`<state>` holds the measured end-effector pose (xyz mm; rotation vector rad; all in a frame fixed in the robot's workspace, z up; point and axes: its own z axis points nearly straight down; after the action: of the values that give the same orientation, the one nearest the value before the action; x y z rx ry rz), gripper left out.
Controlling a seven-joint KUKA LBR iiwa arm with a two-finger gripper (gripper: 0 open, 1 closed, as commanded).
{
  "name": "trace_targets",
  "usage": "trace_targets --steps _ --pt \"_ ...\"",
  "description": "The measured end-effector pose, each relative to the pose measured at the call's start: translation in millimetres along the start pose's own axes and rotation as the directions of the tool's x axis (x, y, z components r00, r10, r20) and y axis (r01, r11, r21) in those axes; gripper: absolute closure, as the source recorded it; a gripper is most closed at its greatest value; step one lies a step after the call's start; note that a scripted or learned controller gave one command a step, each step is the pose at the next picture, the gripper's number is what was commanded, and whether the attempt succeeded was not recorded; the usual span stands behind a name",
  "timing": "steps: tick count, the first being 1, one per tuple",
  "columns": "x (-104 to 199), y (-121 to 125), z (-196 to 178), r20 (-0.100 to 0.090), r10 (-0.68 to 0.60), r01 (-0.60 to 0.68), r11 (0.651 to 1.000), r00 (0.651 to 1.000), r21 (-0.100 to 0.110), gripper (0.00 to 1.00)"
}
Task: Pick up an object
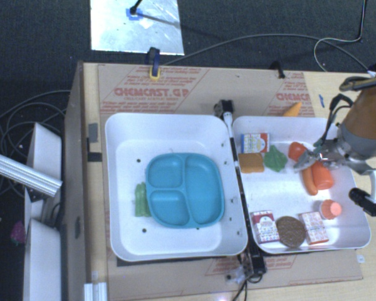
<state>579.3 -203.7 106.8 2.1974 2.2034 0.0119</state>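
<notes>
Your arm (363,121) comes in from the right and hangs over the right bin (362,234), with the gripper (313,157) low over a cluster of red and orange toys near the bin's right side. You cannot tell from this slanted view whether the claw is parted or closed, nor whether anything sits between its tips. Just left of the tips lies a small red tomato-like piece (297,150); just below them rest an orange carrot-like piece (308,180) and a red-orange cylinder (323,177), lying side by side and touching. Lower right you see a small pale orange cup (331,209). Along the bin's near edge sit a red-and-white carton (264,226), a brown round patty (292,231) and a second small carton (314,227), close together in a row. Toward the upper left of that bin are another small carton (255,143), a tan bread slice (251,162) below it, and a green leafy piece (276,158) beside them. In the left bin (122,130) a blue divided plate (185,189) lies flat, with a green piece (141,200) touching its left rim.
</notes>
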Motion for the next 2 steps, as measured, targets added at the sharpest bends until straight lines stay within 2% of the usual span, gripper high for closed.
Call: trace_targets --steps 1,2 --pt "-3 -31 20 -0.015 0.002 -0.001 1.000 1.000 0.025 0.00" --pt "-3 -29 7 -0.015 0.000 0.000 1.000 1.000 0.020 1.00"
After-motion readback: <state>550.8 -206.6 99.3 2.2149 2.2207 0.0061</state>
